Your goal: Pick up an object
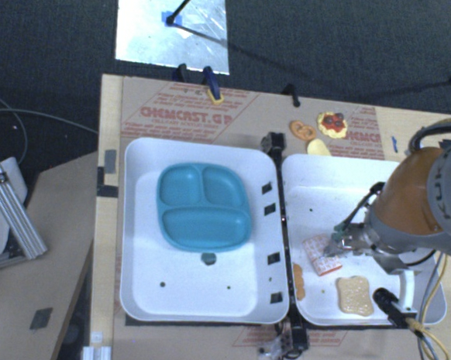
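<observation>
- Camera view, gripper (337,246): reaches in from the right over the right bin (342,181); tip low above the bin floor near its middle. Whether the fingers are wide or narrow cannot be told; they merge with the dark wrist hardware.
- Camera view, nearest candidate: one red-and-white packet (320,256), flat on the right bin floor, just below and to the left of the gripper tip, touching it or nearly so. Long axis runs diagonally, upper left to lower right. Nothing is visibly between the fingers, so no grasp is judged made yet.
- Camera view, other items in right bin: one toast slice (354,294), near the front wall, beside the packet; one small brown biscuit piece (298,280), against the left wall.
- Camera view, left bin (200,301): one blue divided plate (205,206); one small dark green piece (208,258) just below the plate's front edge.
- Camera view, bench behind the bins: one pretzel (300,130), one decorated round pastry (332,124), one pale yellow piece (318,148) at the bin rim.
- Arm count: one.
</observation>
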You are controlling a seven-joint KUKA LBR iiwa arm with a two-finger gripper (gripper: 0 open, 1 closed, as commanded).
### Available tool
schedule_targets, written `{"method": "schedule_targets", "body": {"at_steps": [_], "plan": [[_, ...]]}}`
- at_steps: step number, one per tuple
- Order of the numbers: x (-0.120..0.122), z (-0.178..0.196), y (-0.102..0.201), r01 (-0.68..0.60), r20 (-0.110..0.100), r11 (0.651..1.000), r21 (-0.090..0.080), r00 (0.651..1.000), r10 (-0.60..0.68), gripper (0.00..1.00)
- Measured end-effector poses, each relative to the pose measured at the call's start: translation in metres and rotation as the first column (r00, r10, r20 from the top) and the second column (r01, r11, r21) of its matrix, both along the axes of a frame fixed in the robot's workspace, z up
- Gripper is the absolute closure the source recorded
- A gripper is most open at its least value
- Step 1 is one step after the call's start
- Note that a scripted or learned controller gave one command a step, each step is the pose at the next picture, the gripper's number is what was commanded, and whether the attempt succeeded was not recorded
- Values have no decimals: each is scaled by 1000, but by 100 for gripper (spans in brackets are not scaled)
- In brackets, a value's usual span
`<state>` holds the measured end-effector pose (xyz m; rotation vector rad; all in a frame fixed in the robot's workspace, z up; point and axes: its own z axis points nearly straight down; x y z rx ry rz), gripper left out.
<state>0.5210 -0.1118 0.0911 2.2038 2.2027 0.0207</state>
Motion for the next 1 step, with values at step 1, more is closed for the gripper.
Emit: {"method": "schedule_targets", "body": {"at_steps": [1], "plan": [[0, 99, 90, -13, -16, 1000, 11, 1000, 14, 100]]}}
